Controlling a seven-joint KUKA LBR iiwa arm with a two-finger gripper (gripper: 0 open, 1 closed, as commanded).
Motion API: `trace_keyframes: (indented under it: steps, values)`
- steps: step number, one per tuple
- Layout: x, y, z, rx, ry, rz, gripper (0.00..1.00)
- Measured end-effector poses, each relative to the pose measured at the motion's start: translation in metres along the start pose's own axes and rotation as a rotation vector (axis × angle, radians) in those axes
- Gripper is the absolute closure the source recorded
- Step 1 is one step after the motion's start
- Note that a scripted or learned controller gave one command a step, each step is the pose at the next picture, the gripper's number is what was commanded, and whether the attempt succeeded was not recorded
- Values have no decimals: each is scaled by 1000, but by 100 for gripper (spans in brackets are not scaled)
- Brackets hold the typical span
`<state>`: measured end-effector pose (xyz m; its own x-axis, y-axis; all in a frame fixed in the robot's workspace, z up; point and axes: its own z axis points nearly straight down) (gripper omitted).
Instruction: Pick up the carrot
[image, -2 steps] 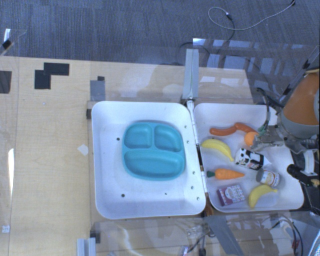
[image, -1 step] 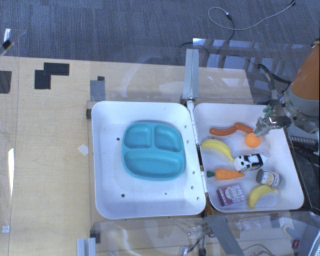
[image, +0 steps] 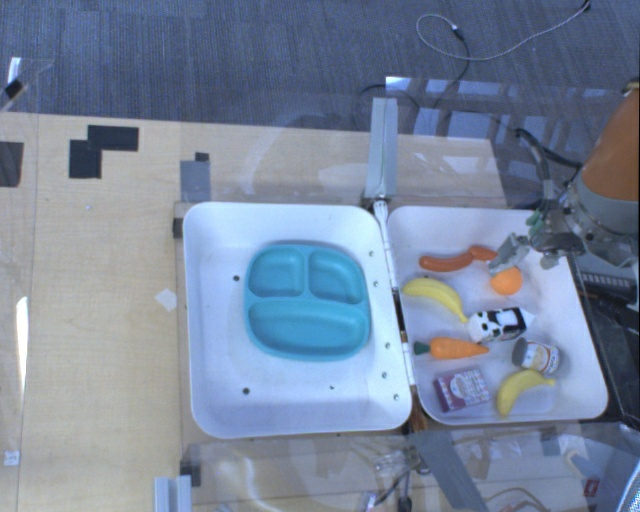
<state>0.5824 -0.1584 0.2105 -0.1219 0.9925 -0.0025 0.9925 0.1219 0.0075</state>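
Two white bins sit side by side in the camera view, and the carrot (image: 455, 348) is lying flat in the right bin (image: 592, 395), near its left wall, green tip pointing left. The gripper (image: 527, 243) hangs over the far part of that same bin, up by the sausage (image: 456, 261) and a small orange fruit (image: 506, 281), well apart from the carrot. I honestly can't tell how the end effector is set. My take for doing this well: come across to the near-left, line up across the carrot's thick middle and drop straight down, since a banana (image: 437, 296) sits just behind it, a cow-patterned toy (image: 499, 323) just to its right and a maroon packet (image: 461, 388) just in front. That bin also holds a small can (image: 537, 356) and a second banana (image: 522, 389). Left bin (image: 215, 400) has a blue divided plate (image: 305, 301).
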Motion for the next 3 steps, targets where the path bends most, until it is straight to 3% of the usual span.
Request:
trace_keyframes:
  steps: [1, 2, 3]
  values:
    - [-13, 19, 120, 0, 0, 54, 0]
    - [-13, 22, 108, -5, -1, 50, 100]
    - [-33, 84, 124, 1, 0, 364, 100]
